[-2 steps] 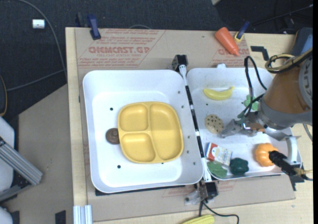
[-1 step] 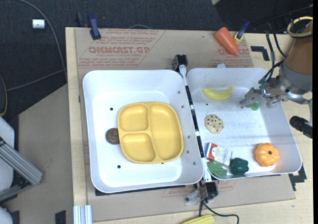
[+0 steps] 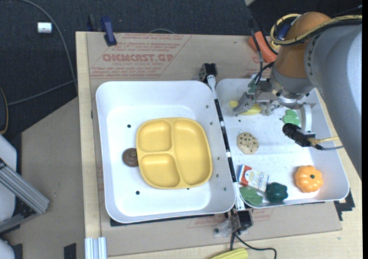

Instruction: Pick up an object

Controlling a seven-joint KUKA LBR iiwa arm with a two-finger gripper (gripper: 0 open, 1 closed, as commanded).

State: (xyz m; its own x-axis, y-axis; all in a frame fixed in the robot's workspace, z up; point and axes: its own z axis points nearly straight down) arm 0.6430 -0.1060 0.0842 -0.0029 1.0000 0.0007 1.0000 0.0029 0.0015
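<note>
Yellow three-section plastic plate [image 3: 172, 153] lies beside a speckled round cookie [image 3: 248, 142].

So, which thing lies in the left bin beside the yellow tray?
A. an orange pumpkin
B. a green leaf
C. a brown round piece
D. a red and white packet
C: the brown piece lies against the left side of the yellow tray in the left bin.

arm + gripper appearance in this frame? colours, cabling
The arm is a bulky grey casing with an orange band above the wrist. Yellow and dark cables loop over that band. The gripper is grey metal, and a black cable end sticks out below the wrist.
</note>
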